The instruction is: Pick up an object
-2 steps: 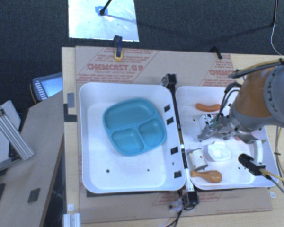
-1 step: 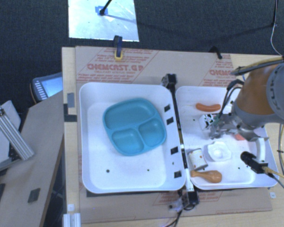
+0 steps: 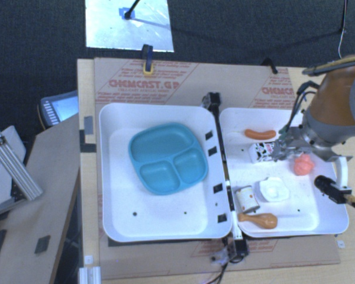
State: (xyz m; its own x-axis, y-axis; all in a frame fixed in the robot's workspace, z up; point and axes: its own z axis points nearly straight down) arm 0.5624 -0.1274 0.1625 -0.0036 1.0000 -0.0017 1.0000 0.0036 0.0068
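Dark carpet surrounds a table (image 3: 183,78) topped with printed cardboard and 2 shallow white bins side by side.

Left bin (image 3: 115,218) carries 1 blue divided plate (image 3: 168,157), with bare floor all around it; right bin (image 3: 328,220) is crowded, and the grey arm (image 3: 337,108) with its orange band reaches in over the far right rim. Its claw (image 3: 282,149) sits low beside a small black-and-white patterned box (image 3: 260,151), and whether it is open or closed cannot be told. Nearby lie an orange sausage (image 3: 260,134), a pink lump (image 3: 303,165), a white cup-like piece (image 3: 273,189) and a tan drumstick (image 3: 259,220) near the front rim.
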